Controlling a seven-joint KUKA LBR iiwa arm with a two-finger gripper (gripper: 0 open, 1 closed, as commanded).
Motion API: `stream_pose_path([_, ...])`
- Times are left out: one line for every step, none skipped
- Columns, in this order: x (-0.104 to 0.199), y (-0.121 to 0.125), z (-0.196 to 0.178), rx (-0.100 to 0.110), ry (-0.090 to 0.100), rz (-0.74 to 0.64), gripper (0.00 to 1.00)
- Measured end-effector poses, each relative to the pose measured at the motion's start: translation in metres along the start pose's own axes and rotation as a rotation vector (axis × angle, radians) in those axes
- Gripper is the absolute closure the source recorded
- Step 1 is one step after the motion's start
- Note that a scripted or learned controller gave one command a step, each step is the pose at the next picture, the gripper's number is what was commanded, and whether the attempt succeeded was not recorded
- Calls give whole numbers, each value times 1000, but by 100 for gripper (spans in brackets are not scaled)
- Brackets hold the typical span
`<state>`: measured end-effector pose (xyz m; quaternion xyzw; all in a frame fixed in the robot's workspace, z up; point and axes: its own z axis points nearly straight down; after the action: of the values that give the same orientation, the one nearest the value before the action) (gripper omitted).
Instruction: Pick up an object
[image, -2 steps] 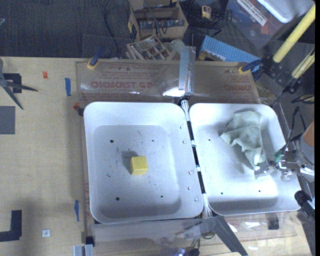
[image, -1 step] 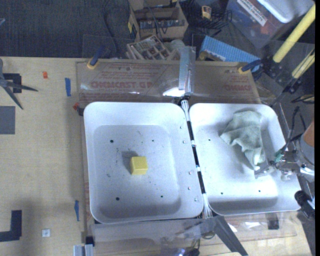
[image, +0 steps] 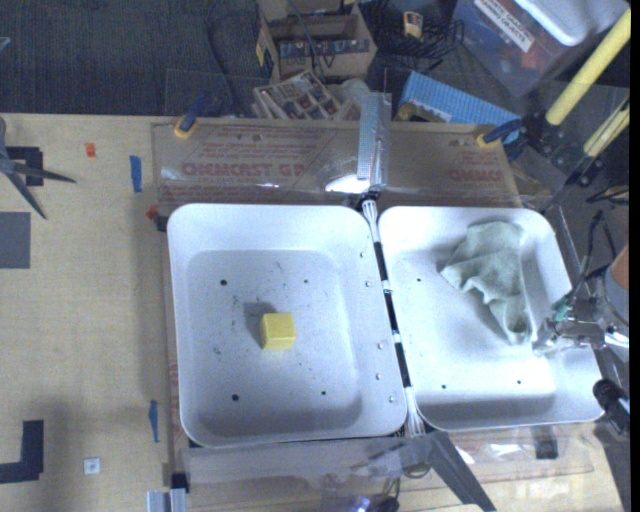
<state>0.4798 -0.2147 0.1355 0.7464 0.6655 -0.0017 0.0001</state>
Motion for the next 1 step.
stream_pose_path([49, 18, -17, 2, 1, 359, 100])
